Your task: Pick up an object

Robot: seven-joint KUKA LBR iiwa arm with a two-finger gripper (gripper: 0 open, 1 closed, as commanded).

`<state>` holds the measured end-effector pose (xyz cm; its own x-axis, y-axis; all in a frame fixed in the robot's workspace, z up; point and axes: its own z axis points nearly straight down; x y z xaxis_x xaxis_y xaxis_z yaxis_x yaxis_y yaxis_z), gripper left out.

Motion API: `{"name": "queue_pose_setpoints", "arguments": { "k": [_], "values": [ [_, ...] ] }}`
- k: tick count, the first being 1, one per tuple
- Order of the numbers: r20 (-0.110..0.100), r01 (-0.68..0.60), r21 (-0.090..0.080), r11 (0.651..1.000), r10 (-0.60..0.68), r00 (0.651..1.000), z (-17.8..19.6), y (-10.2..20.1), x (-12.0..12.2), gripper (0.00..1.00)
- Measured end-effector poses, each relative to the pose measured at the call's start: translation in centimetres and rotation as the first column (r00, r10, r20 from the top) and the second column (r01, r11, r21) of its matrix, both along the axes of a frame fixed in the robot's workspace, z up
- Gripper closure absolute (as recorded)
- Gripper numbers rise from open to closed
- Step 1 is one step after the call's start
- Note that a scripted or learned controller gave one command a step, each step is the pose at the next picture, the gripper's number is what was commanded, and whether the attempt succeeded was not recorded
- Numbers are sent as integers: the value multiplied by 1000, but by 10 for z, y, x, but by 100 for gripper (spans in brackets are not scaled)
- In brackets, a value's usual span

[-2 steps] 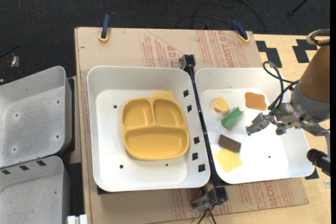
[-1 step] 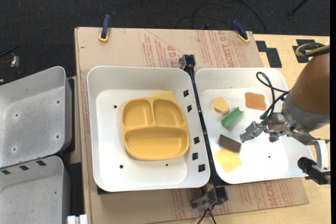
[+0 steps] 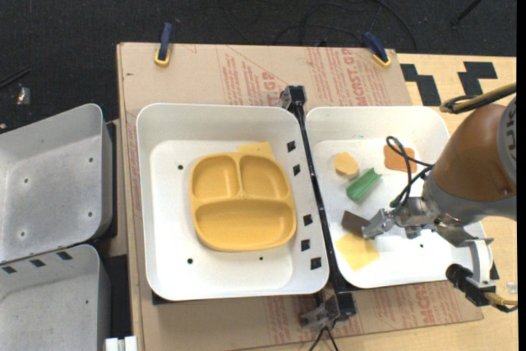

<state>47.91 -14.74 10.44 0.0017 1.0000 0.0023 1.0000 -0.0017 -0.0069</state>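
Objects for picking lie loose in the right-hand bin (image 3: 427, 121): a dark brown piece (image 3: 354, 219) near the bin's middle, a flat pale yellow slab (image 3: 358, 251) just at its 6 o'clock, a green block (image 3: 362, 184) at its 12 o'clock, a small yellow-orange lump (image 3: 346, 164) beyond that at about 11 o'clock, and an orange piece (image 3: 399, 158) off toward 1 o'clock, partly crossed by a black cable. They sit close together on the left half of that bin, probably because they were simply dropped there for the arm to sort through.

From the 3 o'clock side the grey arm (image 3: 477, 168) reaches low across the bin, and its pincer (image 3: 376, 227) has its tip right beside the brown piece, at that piece's 4 o'clock, and just above the yellow slab. From where I stand, I cannot tell whether the pincer is spread or clenched, nor whether anything is caught in it; the brown piece looks to be resting on the bin floor. My guess is the brown piece is the target, given how the tip is aimed.

Over in the left bin (image 3: 156, 177), a yellow divided tray (image 3: 243, 203) lies flat in the middle. Both bins rest on the cardboard-covered desk (image 3: 246, 70).
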Motion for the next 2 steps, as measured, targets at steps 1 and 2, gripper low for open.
{"name": "queue_pose_setpoints", "arguments": {
  "k": [1, 2],
  "values": [
    [7, 2, -2, 1000, -2, 1000, 14, -1, 2, 100],
    [13, -2, -4, 1000, 2, 1000, 74, -6, -1, 100]
  ]
}}
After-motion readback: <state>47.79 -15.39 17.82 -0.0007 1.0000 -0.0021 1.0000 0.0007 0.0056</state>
